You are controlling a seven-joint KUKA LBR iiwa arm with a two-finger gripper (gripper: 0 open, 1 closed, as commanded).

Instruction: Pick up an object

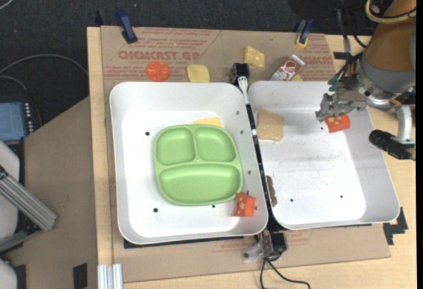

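Nearest the camera, cables trail off the bench (66,168) front edge below the seam between the bins. Left bin (129,149): orange block (245,204) in the near right corner, just beside the green tray (197,163), which takes up the middle; a yellow piece (207,122) pokes out from behind the tray's far edge. Right bin (317,188): near half bare, a tan slice (269,125) lying against the far left wall. Far right of that bin, end effector (335,111) hangs low, and a red block (338,123) sits directly at its tip, on the near side, touching or close to it. Cannot tell if the block is gripped or only lying under the tip, nor how the end effector is set; the view is too small there. Judgement: the red block is the target, the approach is straight down with almost no sideways offset, and the block's long axis seems to run roughly left to right. Behind the bins, on the cardboard: orange disc (158,71), yellow lump (197,73), cheese wedge (254,56), small carton (286,69), blue clamps at the far edge
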